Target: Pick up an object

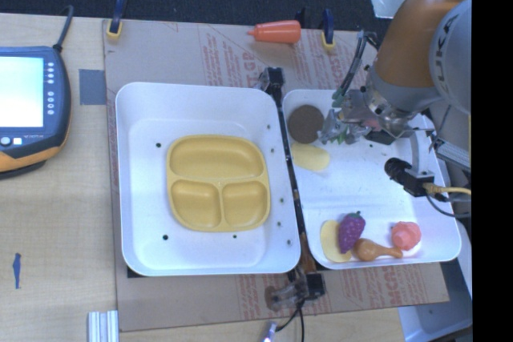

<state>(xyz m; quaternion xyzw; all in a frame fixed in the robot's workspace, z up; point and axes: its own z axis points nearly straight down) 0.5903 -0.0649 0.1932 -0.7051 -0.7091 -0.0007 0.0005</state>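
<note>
The arm reaches in from the right, and its fingers (335, 130) hang low over the upper left part of the right bin (365, 172). Their tips blur into the wrist hardware, so I cannot tell whether they are spread or closed, and nothing is visibly caught between them.

Just to the left of the fingers lies a brown round disc (305, 122), very close to them; contact cannot be judged. Just below and to the left of them rests a pale yellow piece (311, 158), touching the disc's lower edge.

Well below the fingers, along the near edge of the same bin, sit a purple grape bunch (350, 231) lying over a yellow slice (329, 241), an orange drumstick-shaped toy (375, 250), and a pink piece (406, 235).

Far to the left of the fingers, the left bin (140, 172) holds a yellow divided tray (218, 181). Above and to the left of them, an orange carrot toy (276, 32) lies on the table (56, 244) outside both bins.
</note>
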